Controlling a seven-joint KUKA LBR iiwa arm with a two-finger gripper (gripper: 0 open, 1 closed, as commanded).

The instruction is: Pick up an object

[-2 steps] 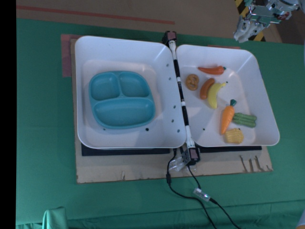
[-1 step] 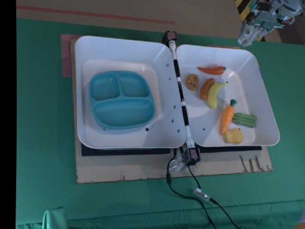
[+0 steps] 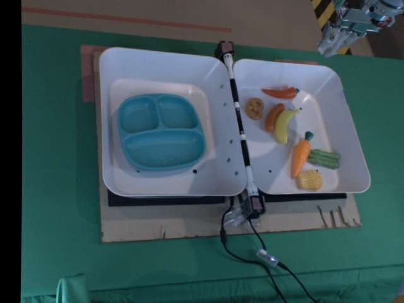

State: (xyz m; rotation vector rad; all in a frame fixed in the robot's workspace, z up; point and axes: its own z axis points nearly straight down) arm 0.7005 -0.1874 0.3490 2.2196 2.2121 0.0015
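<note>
Green cloth is covering the bench (image 3: pixel 57 169), and a sheet of brown cardboard (image 3: pixel 158 226) is lying under two white bins sitting side by side. At nine o'clock from the centre, the left bin (image 3: pixel 158 68) is holding a blue divided plate (image 3: pixel 161 132). At three o'clock, the right bin (image 3: pixel 341 137) is carrying the toy food. A red chilli (image 3: pixel 281 93) is lying toward twelve o'clock in that bin, with a small brown round piece (image 3: pixel 254 108) at ten o'clock. Near the middle, an orange sausage-like piece (image 3: pixel 274 116) is touching a yellow banana (image 3: pixel 284 125) just beside it. Toward five o'clock, a carrot (image 3: pixel 300 157) is lying tilted, with a green bean pod (image 3: pixel 324 158) touching it at its three o'clock side and a yellow corn piece (image 3: pixel 309 180) just below both. A striped bar (image 3: pixel 238 122) is running between the bins, and black cables (image 3: pixel 252 251) are trailing from its near end toward six o'clock. At one o'clock, the end effector (image 3: pixel 332 41) is hanging outside the bins over the bench edge, well apart from the food, grasping nothing; whether its fingers are parted I cannot tell.
</note>
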